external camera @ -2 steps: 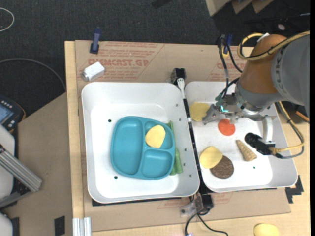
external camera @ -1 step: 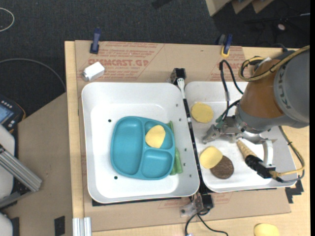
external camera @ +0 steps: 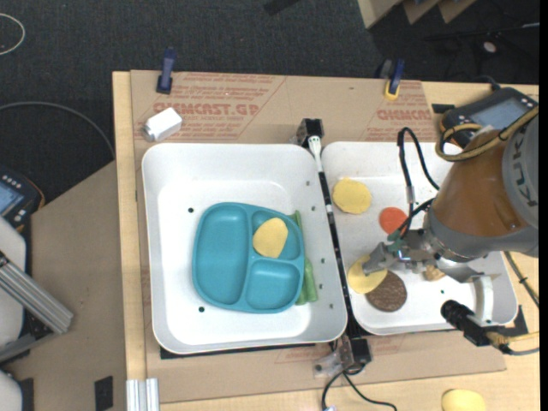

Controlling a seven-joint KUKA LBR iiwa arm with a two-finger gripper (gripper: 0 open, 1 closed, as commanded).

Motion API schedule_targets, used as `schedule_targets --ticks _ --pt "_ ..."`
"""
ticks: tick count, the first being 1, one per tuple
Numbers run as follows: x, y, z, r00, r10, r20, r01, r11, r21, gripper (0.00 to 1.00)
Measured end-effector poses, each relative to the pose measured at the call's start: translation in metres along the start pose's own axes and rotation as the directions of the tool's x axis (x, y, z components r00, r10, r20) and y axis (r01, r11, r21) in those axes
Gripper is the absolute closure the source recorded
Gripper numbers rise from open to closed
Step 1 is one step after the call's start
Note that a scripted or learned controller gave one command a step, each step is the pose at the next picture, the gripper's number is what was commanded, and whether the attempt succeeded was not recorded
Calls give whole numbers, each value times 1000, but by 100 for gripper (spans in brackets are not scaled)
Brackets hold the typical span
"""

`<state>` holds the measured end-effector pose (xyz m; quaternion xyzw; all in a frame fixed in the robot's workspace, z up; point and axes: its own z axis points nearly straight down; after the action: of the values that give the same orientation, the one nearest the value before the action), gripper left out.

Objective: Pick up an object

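Observation:
In the right bin [external camera: 505,302] lie a pale yellow disc [external camera: 352,196] near the back, a small orange-red piece [external camera: 392,219] beside it, a second yellow disc [external camera: 361,279] at the front left and a brown round cookie [external camera: 389,295] touching it. My gripper [external camera: 385,259] hangs low over the front yellow disc and the cookie, its tip right above where the two meet. The arm's body hides the middle and right of this bin. In the left bin [external camera: 171,229] a teal divided plate [external camera: 227,255] carries a yellow piece [external camera: 271,237].
A green strip [external camera: 306,272] lies along the teal plate's right side. Black cables [external camera: 411,165] loop over the right bin's back. A white block [external camera: 163,124] and blue and yellow clamps sit on the cardboard behind the bins. A yellow object [external camera: 462,400] lies off the bench at the front right.

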<state>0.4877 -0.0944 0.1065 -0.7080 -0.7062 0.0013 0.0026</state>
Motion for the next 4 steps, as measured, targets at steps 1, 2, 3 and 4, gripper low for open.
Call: schedule_targets --ticks 1,2,3,4 --pt "-8 -8 -38 1000 -2 4 2 1000 -10 0" --pt "-25 52 -161 1000 -5 7 5 1000 -24 0" --pt "-16 17 3 1000 -1 -2 1 1000 13 0" --pt "-30 103 22 1000 -4 3 4 1000 -8 0"
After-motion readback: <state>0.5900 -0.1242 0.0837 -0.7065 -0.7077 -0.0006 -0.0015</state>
